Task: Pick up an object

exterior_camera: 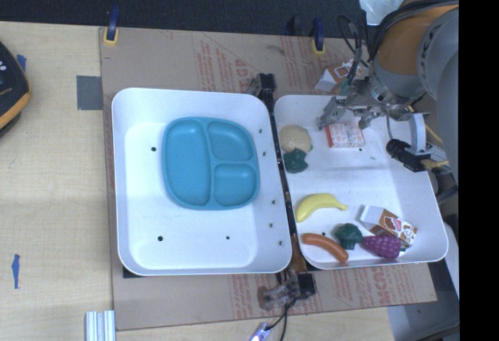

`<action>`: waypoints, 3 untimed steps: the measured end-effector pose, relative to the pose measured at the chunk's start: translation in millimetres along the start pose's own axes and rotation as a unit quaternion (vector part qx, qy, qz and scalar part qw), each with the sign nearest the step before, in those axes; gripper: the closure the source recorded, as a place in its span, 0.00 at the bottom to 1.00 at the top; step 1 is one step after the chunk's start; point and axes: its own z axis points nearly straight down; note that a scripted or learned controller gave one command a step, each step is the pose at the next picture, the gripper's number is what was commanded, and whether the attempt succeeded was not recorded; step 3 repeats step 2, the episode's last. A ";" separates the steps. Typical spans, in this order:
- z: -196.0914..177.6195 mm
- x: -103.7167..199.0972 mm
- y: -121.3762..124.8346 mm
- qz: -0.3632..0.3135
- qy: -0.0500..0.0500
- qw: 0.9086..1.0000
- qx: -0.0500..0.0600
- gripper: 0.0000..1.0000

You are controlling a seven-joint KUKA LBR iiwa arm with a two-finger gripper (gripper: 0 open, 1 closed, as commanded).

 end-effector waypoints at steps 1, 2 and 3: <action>33.3 -14.2 -2.7 0.009 0.002 1.000 0.001 0.00; 21.2 -15.4 -1.7 0.007 0.001 1.000 0.001 1.00; 21.2 -15.4 -1.7 0.007 0.001 1.000 0.001 1.00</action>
